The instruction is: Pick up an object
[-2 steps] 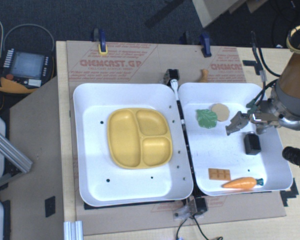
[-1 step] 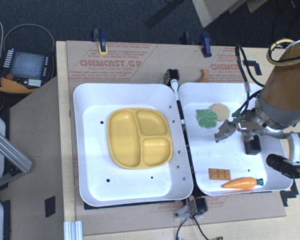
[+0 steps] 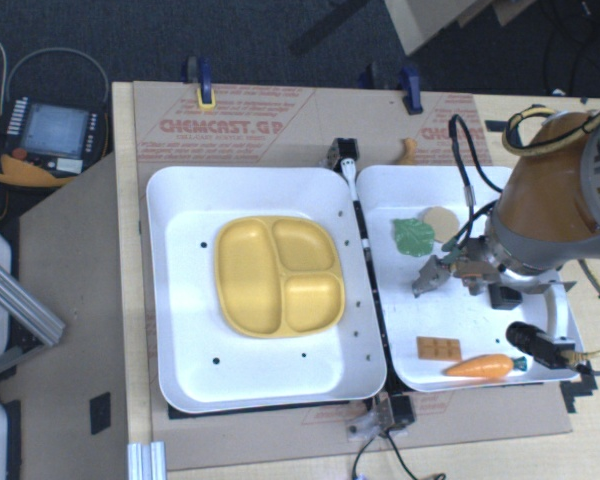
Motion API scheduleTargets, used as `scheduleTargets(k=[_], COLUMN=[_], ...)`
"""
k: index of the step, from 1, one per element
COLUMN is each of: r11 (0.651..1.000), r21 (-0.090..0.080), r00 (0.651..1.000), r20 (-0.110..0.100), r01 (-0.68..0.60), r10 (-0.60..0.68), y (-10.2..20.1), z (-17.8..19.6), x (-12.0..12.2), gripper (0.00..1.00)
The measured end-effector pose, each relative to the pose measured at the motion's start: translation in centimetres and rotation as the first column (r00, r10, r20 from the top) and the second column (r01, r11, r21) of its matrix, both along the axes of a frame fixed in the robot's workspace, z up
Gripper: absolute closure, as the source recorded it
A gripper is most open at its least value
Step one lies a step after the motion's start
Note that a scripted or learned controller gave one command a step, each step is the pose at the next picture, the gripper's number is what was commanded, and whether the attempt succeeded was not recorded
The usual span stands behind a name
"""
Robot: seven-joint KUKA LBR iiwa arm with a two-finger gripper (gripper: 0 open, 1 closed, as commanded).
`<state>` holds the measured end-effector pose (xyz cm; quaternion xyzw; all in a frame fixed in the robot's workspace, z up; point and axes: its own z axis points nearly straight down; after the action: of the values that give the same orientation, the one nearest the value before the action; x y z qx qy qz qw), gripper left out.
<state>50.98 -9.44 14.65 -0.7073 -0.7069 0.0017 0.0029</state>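
On the worktop (image 3: 130, 268), left side: a white left bin (image 3: 180, 348) is holding a yellow divided tray (image 3: 278, 274), sitting untouched.
Right bin (image 3: 410, 363): a green leafy piece (image 3: 414, 235), a tan round piece (image 3: 441, 221), a brown wafer (image 3: 439, 348) and an orange carrot (image 3: 479, 367) are all lying on its floor.
Gripper (image 3: 430, 278): it is hanging low just below the green piece, gripping nothing; the spread of the fingers is something I cannot tell.
Progress: nothing is being lifted, so the whole pick is waiting to be done.

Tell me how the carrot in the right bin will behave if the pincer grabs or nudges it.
The carrot is tapered and round-bodied, so a nudge would probably roll or pivot it. Its glossy skin suggests hard plastic: likely stiff, light, and apt to slip from a pinch near the narrow tip.
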Motion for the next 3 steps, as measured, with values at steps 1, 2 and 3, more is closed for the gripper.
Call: scheduleTargets(k=[1,2,3], r11=[1.0,1.0,1.0], r21=[0.0,-0.002,-0.004], r00=[1.0,1.0,1.0], r20=[-0.001,0.007,0.011], r01=[0.0,0.001,0.001], r10=[0.0,-0.001,-0.001], y=[0.3,0.3,-0.7], z=[-6.3,-4.9,0.1], x=[-0.5,-0.3,0.1], gripper=[0.0,1.0,1.0])
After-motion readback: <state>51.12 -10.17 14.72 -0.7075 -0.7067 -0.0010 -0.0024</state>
